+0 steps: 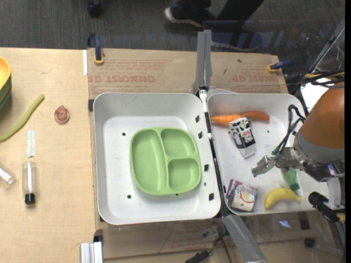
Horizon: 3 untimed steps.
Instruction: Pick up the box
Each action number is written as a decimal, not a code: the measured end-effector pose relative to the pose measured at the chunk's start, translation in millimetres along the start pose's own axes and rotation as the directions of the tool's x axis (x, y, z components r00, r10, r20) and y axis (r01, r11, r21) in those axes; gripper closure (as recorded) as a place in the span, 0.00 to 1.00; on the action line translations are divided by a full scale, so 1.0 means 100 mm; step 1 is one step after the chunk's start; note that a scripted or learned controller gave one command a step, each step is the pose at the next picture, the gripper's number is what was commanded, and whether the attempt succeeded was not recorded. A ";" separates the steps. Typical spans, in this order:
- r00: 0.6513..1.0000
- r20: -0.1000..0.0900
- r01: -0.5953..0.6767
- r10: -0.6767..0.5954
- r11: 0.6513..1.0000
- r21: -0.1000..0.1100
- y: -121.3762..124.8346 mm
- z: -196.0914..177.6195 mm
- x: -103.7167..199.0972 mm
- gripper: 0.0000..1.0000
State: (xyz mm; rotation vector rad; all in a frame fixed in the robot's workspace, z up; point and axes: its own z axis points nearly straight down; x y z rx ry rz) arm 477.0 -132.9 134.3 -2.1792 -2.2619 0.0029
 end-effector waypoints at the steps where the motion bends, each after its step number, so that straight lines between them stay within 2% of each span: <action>1: 1.000 -0.001 -0.011 0.011 1.000 0.001 0.01 0.26 0.38 0.00; 2: 0.990 -0.001 -0.138 0.138 0.990 0.001 0.01 0.43 0.36 0.00; 3: 0.992 0.000 -0.128 0.128 0.992 0.001 0.36 0.43 0.17 0.00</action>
